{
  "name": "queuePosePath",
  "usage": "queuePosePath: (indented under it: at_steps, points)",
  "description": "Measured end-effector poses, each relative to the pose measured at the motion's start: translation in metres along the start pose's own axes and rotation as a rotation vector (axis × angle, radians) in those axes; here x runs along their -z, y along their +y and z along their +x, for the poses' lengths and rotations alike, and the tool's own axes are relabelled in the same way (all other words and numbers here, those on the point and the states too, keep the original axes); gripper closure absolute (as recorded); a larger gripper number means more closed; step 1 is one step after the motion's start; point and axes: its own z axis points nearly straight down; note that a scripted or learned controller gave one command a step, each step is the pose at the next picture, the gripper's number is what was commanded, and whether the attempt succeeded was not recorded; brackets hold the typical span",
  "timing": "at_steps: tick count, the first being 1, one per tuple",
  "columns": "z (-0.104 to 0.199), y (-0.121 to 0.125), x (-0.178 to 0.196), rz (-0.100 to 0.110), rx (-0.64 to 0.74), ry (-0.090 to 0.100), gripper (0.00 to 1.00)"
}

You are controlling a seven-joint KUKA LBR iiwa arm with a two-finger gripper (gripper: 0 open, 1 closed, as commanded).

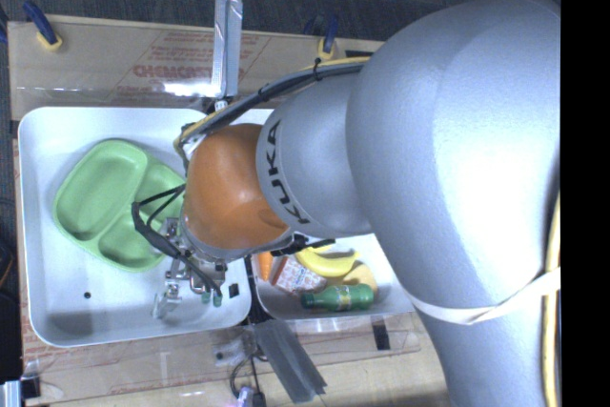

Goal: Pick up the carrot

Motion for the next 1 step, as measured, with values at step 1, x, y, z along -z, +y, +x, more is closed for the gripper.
queuePosePath:
  at_steps: [1]
  points:
    - [-0.0233,0.0812,-0.0053,0.002,-0.072,0.004,0.0]
